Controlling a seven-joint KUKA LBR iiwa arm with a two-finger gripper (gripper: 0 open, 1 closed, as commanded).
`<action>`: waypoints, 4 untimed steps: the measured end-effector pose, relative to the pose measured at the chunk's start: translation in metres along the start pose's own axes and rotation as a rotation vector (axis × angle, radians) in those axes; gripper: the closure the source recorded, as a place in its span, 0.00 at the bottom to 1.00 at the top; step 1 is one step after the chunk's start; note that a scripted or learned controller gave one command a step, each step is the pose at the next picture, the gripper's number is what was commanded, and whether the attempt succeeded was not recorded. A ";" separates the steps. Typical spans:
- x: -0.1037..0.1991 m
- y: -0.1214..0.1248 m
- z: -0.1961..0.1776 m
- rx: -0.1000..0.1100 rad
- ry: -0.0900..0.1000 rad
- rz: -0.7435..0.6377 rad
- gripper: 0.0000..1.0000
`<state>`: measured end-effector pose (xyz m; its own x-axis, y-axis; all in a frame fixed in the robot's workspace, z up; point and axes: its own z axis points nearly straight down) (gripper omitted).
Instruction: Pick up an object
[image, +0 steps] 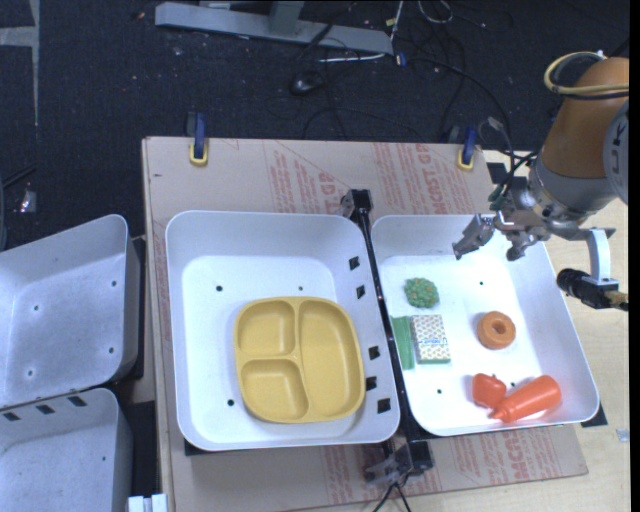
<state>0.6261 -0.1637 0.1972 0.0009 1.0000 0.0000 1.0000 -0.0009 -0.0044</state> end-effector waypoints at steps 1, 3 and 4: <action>-0.005 -0.008 0.058 0.000 0.000 0.001 0.00; -0.005 -0.007 0.094 -0.007 -0.002 0.000 1.00; 0.005 -0.008 0.044 -0.009 -0.001 -0.004 1.00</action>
<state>0.6182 -0.1583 0.1533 -0.0032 1.0000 -0.0011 1.0000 0.0032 0.0048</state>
